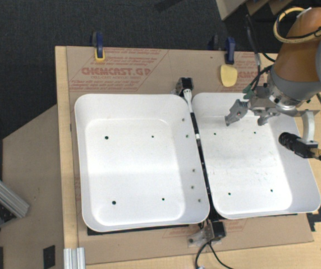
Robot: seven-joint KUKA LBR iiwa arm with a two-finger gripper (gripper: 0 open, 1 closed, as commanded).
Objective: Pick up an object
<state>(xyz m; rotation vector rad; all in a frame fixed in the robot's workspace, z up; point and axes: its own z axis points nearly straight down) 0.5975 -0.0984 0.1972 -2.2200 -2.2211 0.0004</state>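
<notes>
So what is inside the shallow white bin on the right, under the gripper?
The right-hand shallow white bin shows bare floor with small dark dots and faint specks. The two-finger gripper hangs above its far end, and the grey arm covers that corner.

Arm (309, 43) cut off (right edge)

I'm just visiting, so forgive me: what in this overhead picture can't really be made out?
- The tool, camera view: its grey fingers point down over the right bin at a slant, and nothing shows between them.
- The arm: cut off by the right and top edges.
- The small yellow thing on the board behind the bins: too small to identify.
- The dark specks in the right bin: too small to tell.
</notes>
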